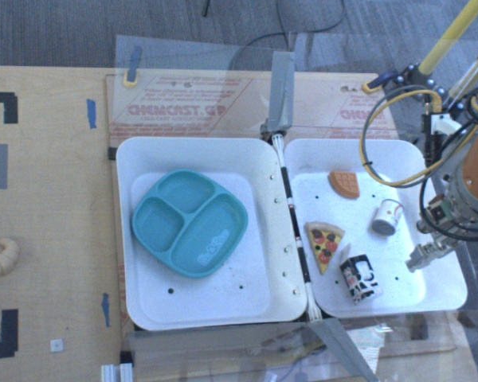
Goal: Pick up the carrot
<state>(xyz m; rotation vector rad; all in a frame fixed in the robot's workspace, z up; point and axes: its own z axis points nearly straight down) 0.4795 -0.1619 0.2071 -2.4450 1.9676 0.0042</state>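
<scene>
The only orange thing in the right bin (442, 293) is a small rounded piece with a grid texture (344, 184), lying flat near the bin's far side. My gripper (425, 255) hangs low over the right part of that bin, well to the right of and nearer than the orange piece, and nothing shows in it. The arm's wrist (462, 189), hung with cables, rises above it at the view's right edge.
A pizza slice toy (325, 243), a small silver can (386, 216) on its side and a black-and-white object (358, 278) also lie in the right bin. A teal divided plate (190, 223) sits in the left bin (135, 153). A pale croissant-like item (0, 258) rests on the bench at far left.
</scene>
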